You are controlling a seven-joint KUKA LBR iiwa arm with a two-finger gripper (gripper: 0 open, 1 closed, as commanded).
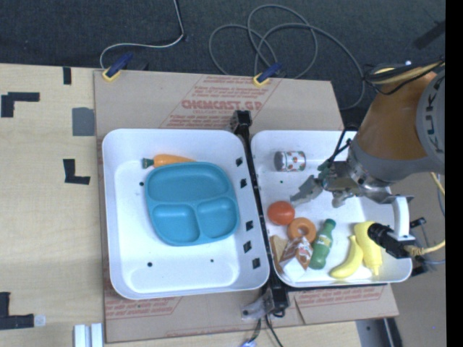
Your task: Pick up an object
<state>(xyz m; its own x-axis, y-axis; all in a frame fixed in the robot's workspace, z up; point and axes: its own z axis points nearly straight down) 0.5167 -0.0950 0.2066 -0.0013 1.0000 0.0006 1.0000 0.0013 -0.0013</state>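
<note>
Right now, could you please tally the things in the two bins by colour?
Blue: 1, tray
Orange: 3, carrot, ball, ring
Green: 1, bottle
Yellow: 1, banana
Silver: 1, can
Brown: 1, packet
Total: 8

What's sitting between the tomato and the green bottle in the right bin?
In the camera view, an orange ring-shaped donut lies between the tomato and the green bottle.

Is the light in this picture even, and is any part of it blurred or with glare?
In the camera view the light is soft and fairly even; the white bins look bright without harsh glare. Shadows are faint, as under the blue plate. The gripper looks slightly blurred, while the small can and the bananas stay reasonably sharp.
</note>
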